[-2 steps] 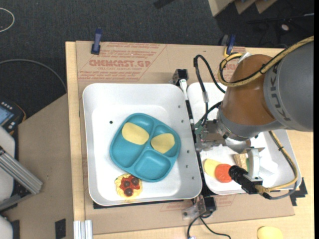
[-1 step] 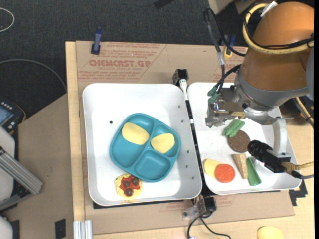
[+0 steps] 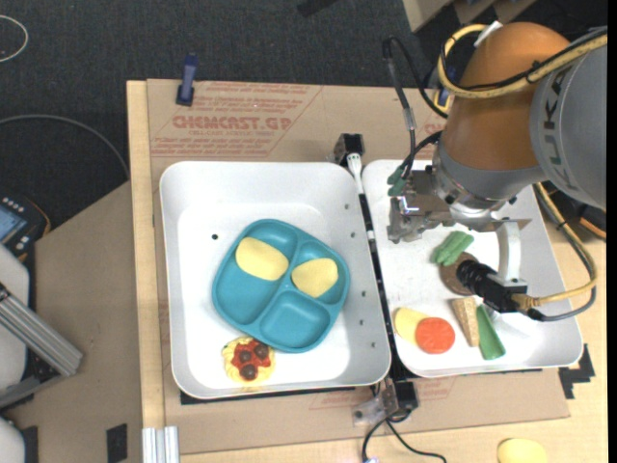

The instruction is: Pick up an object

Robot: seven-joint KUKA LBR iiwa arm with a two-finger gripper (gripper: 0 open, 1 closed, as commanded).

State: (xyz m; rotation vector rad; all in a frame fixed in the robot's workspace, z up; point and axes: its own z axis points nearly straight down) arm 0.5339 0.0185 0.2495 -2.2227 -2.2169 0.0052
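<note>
Lower right, an orange disc (image 3: 435, 335) lay in the right bin (image 3: 549, 355); whether my gripper (image 3: 416, 222) above gripped anything, I couldn't tell.

Grey casing (image 3: 578, 123) with a broad, glossy orange band (image 3: 501, 75) above the wrist. Part of a dark letter marking on the grey shell. Black and yellow cables looped round the orange section and trailing lower down. Silvery metal fittings beneath, probably the claw mount (image 3: 419, 210), too cluttered to resolve.
</note>
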